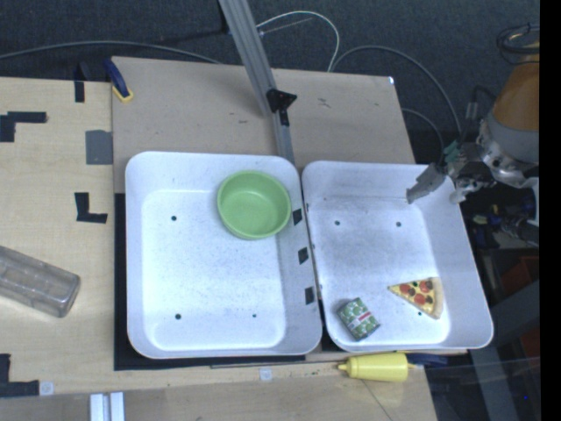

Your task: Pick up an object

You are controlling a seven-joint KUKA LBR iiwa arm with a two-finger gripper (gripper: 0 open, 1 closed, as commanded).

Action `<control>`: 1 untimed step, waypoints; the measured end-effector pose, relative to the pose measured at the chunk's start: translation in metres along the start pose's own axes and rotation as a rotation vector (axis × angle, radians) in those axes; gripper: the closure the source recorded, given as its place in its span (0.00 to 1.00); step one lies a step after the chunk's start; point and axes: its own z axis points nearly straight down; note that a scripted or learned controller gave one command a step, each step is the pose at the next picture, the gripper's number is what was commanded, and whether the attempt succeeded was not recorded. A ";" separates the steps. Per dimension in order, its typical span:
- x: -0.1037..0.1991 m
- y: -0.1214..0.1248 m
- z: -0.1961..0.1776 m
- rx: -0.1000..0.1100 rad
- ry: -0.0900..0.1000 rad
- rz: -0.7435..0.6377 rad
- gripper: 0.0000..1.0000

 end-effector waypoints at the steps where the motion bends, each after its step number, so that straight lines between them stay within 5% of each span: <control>1: 0.000 0.000 0.000 0.000 0.000 0.000 0.00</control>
